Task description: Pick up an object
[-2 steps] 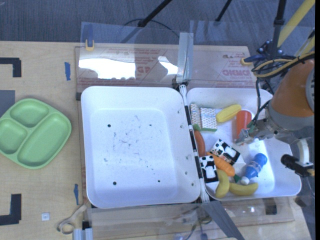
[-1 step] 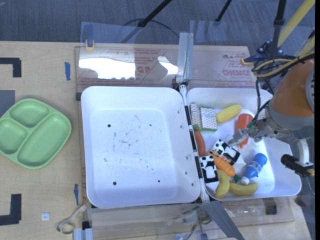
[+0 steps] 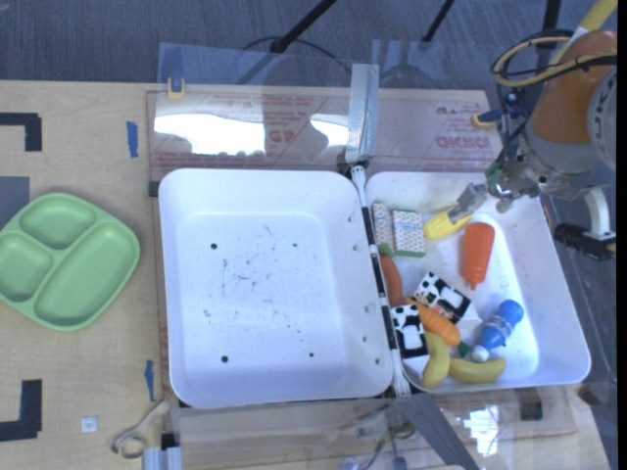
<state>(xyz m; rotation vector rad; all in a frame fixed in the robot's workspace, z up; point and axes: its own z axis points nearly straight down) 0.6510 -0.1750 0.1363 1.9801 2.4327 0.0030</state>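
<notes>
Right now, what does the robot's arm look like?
The arm is grey with a wide orange band above the wrist. Yellow and black cables loop over the top of it. At the end sits a small metal-grey gripper with thin fingers.

floor (image 3: pixel 147 18): grey-blue carpet | bench (image 3: pixel 78 380): pale wood (blue tape bits) | tripod legs (image 3: pixel 323 8): black
</notes>
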